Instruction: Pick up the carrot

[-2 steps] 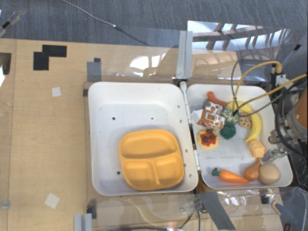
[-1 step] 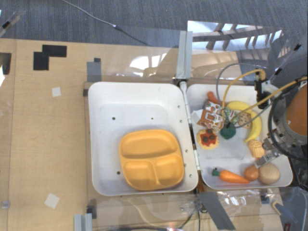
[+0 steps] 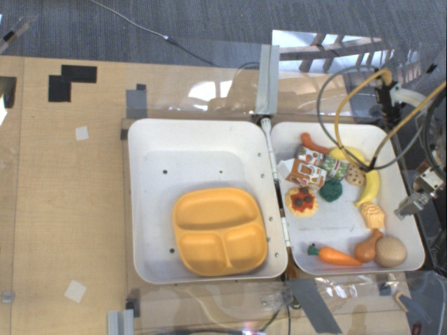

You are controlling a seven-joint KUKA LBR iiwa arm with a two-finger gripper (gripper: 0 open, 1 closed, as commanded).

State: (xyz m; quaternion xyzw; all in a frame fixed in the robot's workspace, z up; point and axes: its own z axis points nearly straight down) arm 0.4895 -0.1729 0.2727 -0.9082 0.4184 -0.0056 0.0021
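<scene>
The carrot point(image 3: 333, 256) lies flat near the front wall of the right bin point(image 3: 349, 218), just beside a chicken drumstick point(image 3: 368, 246). It looks light, rigid and smooth (likely plastic), best pinched across its thick orange middle.

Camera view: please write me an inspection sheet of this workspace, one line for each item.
Surface: wooden bench bearing a left bin and a right bin, side by side.
Job's things: carrot lying near the right bin's front edge, untouched.
Clutter: yellow divided plate in the left bin; banana, pizza slice, broccoli, chicken drumstick, egg-like brown ball in the right bin.
Grippers: metal part at the right edge; state unclear.
Cables: yellow and black cables looping over the right bin.
Surroundings: grey carpet behind the bench.
</scene>
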